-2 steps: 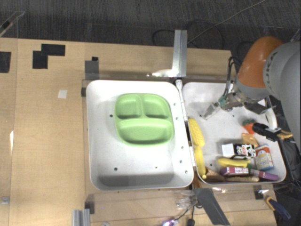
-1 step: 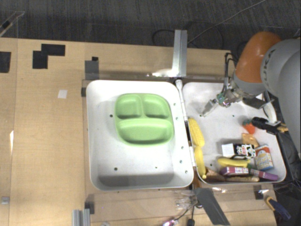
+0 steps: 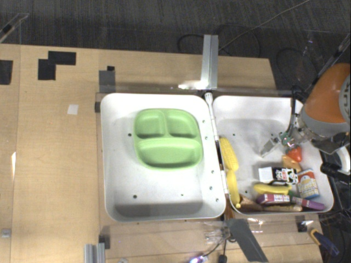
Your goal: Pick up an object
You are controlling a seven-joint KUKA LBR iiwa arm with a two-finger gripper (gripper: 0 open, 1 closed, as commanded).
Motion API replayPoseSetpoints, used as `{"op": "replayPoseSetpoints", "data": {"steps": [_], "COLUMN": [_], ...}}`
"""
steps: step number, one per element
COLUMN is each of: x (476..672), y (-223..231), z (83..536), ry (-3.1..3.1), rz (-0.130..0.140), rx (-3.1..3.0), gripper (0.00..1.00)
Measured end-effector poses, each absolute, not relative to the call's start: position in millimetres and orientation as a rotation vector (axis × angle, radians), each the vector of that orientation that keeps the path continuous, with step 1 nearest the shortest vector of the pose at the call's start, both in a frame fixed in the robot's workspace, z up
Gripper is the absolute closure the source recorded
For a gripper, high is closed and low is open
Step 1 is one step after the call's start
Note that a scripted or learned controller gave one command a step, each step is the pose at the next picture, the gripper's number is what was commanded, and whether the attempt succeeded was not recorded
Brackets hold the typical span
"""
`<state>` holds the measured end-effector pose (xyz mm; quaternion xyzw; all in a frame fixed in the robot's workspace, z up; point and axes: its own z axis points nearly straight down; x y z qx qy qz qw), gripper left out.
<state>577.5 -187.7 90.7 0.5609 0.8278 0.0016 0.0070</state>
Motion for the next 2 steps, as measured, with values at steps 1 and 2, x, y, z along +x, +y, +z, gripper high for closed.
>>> {"op": "replayPoseSetpoints", "data": {"steps": [1,2], "x": [517.3,511.7], "y": [-204,-144], "z": [92,93], "ry": [2.701,2.312], "rz": [0.011,0.019], "rx": [1.569,2.093], "gripper": [0.00,0.00]}}
